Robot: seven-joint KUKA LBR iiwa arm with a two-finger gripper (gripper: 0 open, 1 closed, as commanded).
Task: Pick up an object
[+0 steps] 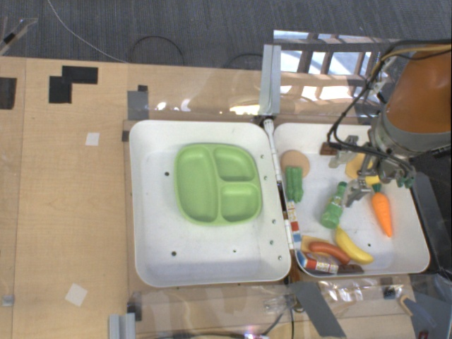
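Bins sit side by side on the wooden bench (pixel 63 224), and we look down on both at a slant. We see the left bin (pixel 159 256) holding a green divided plate (pixel 216 183), which lies flat near the bin's middle with three compartments facing up. We find the right bin (pixel 406 249) crowded with toy food. At its far left corner rests a tan round piece (pixel 296 162), and just near of it, touching or almost so, lies a dark green ridged vegetable (pixel 294 185). We spot a green bottle (pixel 333 207) tilted near the middle of the bin, an orange carrot (pixel 382 213) to its right with the tip pointing toward us, and a yellow banana (pixel 351 246) near of both. A red sausage (pixel 327 250) lies beside the banana at the near edge, against a small striped can (pixel 319 264). We see the arm (pixel 422 94) reaching in from the right, its orange band above the far right corner of this bin. Its gripper (pixel 363 186) hangs low between the bottle's top and the carrot, just near of a yellow piece (pixel 357 165). We cannot tell how wide the jaws stand, nor whether anything sits between them.
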